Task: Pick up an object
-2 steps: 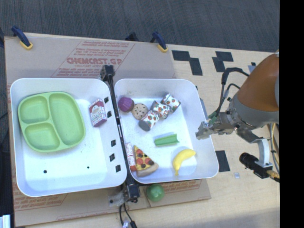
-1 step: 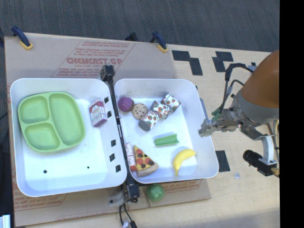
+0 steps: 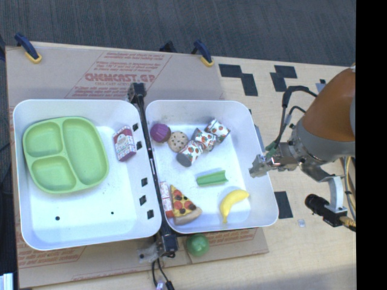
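The gripper (image 3: 259, 167) hangs at the right bin's (image 3: 257, 132) 3 o'clock rim (finger state: cannot tell), with the banana (image 3: 232, 201) at its 7 o'clock.

A: What lies under everything?

B: A pale wooden counter (image 3: 290, 246), evenly lit, with black square markers (image 3: 239, 77) printed on it up and to the left of the hand (image 3: 259, 167).

A: And beyond the counter?

B: Dark grey carpet floor (image 3: 181, 11) runs across the top, well beyond the hand.

A: Anything on the counter's far edge?

B: A brown cardboard sheet (image 3: 121, 74) with red lettering, pinned by blue-and-yellow clamps (image 3: 202, 52) far to the hand's upper left.
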`<state>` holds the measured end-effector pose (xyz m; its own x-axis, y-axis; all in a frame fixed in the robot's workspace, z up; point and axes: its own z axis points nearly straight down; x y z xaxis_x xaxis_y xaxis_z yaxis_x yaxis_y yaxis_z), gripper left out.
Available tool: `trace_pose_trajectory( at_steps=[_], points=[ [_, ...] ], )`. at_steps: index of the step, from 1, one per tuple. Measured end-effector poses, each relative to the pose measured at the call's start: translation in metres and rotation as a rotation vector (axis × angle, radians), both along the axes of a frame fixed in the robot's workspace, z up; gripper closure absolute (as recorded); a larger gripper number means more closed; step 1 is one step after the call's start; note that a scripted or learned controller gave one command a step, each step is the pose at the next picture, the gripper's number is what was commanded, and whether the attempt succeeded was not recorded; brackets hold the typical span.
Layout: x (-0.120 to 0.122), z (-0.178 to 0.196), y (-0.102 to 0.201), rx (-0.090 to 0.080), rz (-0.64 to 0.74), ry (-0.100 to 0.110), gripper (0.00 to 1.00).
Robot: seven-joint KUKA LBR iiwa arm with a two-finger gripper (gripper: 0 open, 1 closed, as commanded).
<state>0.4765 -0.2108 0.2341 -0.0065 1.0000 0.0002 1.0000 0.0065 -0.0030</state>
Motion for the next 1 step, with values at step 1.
trace_pose_trajectory(
  at_steps=[1],
  points=[
    [0.0009, 0.0173, -0.0008, -0.001, -0.001, -0.005, 1.00]
  ],
)
